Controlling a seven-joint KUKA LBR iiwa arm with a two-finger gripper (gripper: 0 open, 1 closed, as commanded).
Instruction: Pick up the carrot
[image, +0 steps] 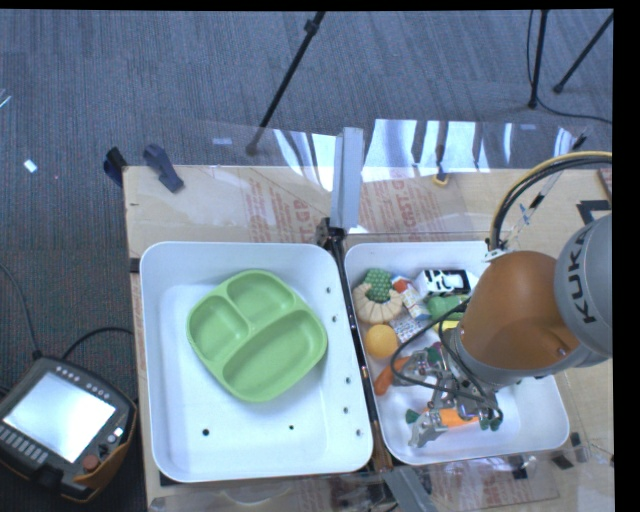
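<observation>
Claw (452, 415) near right bin's front rim (480, 458)

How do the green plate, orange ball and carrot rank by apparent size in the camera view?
1. green plate
2. orange ball
3. carrot, though the arm partly hides it, so its rank under the ball is unsure.

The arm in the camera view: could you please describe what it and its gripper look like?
The arm is grey with rounded links, dark KUKA lettering and a broad orange band above the wrist. Black and yellow cables loop over it. The gripper is a small metallic assembly with thin wires around it.
</observation>
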